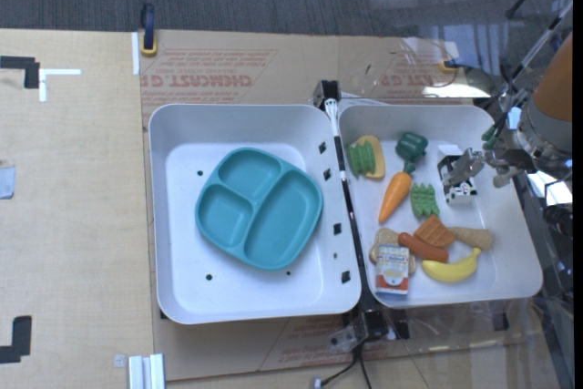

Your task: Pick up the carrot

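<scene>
Your gripper [460, 178] hovers right of center over the right bin [510, 287], its grip state impossible to tell, while the carrot [394, 194] lies untouched, every step remaining.

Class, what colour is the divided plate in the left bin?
Teal blue, seen best in the camera view: the divided plate lies in the left bin.

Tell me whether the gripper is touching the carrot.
Apart. The camera view shows the gripper over the right bin's right side, with bare white bin floor between it and the carrot.
</scene>
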{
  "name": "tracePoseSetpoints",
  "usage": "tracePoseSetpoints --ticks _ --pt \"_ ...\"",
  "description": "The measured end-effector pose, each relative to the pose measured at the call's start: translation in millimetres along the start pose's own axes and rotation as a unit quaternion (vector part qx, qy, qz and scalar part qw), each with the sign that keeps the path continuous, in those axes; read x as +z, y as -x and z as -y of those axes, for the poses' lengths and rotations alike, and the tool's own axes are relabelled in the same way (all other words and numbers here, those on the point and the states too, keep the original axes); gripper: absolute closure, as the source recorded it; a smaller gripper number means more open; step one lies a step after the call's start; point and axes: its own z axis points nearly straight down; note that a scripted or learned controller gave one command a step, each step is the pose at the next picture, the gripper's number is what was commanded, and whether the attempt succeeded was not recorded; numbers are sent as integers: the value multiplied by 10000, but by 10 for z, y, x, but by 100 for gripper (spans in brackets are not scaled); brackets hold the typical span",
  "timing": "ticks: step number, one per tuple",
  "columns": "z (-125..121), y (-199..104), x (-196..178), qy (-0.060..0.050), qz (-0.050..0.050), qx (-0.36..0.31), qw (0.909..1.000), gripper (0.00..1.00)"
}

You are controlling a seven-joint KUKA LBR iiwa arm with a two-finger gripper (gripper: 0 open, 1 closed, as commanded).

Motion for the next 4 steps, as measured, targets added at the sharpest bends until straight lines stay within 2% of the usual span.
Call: tracePoseSetpoints --ticks 1,2,3,4 --pt "-235 -806 968 63 10 -977 9952 0" --pt "-253 -773 861 93 42 -952 9954 100" --pt "-997 -1486 23 12 6 -435 9991 100" --pt "-995 -1479 27 7 12 -440 9990 0"
